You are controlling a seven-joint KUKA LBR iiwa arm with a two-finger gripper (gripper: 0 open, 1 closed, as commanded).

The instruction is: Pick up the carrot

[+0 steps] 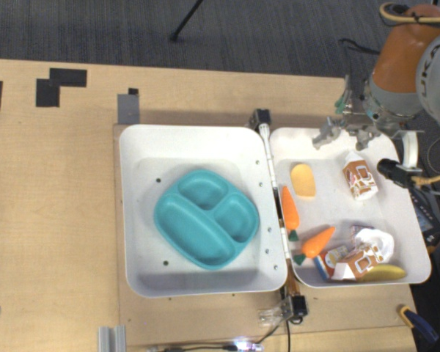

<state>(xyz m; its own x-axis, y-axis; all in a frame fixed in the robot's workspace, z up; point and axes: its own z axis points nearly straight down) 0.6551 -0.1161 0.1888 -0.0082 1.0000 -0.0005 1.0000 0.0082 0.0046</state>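
Gripper point(345, 132): over the right bin's point(418, 259) far edge; you cannot tell its opening, nothing seen held | carrot point(288, 209): against that bin's left wall, long axis along it, toward you and left of the gripper

Two carrots point(289, 210) in the right bin point(418, 226) — end effector point(345, 132) above its rim.

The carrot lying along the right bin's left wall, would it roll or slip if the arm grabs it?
The carrot looks tapered and round, so it could roll. It looks like smooth plastic, probably stiff, light and slippery. Lying against the bin wall, it leaves the end effector little room.
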